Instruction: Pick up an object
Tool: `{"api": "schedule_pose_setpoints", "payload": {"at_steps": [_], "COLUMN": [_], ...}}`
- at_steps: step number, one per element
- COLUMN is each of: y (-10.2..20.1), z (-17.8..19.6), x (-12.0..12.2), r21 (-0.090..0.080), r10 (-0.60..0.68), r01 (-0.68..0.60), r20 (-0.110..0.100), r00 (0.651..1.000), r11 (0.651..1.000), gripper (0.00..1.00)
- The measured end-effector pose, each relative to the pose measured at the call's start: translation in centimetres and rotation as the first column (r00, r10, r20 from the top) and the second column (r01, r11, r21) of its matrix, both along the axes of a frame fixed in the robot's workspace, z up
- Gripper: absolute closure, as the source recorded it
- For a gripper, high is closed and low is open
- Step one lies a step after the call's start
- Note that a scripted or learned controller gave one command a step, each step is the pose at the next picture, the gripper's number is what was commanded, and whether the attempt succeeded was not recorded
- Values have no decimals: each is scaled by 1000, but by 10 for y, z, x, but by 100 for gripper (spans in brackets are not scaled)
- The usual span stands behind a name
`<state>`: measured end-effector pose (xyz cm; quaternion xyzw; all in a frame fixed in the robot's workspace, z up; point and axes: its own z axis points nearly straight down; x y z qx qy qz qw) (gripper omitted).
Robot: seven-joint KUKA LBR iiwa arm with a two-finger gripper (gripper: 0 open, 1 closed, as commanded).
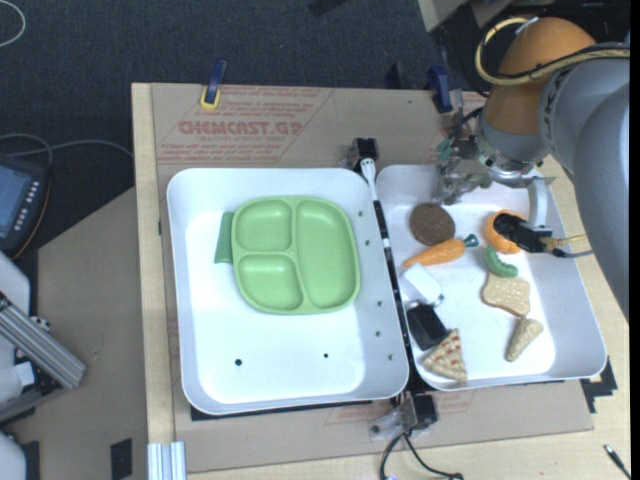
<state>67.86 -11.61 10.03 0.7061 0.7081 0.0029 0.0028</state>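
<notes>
My gripper point(456, 182) hangs over the far end of the right bin point(570, 298), just above and to the right of a brown round patty point(432, 223). Nothing shows in its grasp. In front of the patty lies an orange carrot point(437, 254). To the right are an orange piece point(496, 228), a curved green piece point(501, 263) and a slice of toast point(506, 295). Nearer the front lie a tan cone-shaped piece point(523, 338), a pizza slice point(446, 356), a black block point(425, 321) and a white piece point(422, 285).
The left bin point(200, 348) holds a green divided plate point(295, 253). A raised rim with a black strip point(385, 258) separates the two bins. The arm point(570, 78) comes in from the upper right, above the right bin's far corner.
</notes>
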Motion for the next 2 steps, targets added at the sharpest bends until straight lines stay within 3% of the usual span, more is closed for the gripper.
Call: {"api": "schedule_pose_setpoints", "payload": {"at_steps": [2], "y": [-3], "z": [97], "x": [-6], "r21": [-2], "r10": [-2], "r01": [2], "r20": [-1], "r00": [1000], "r11": [1000], "gripper": [100]}}
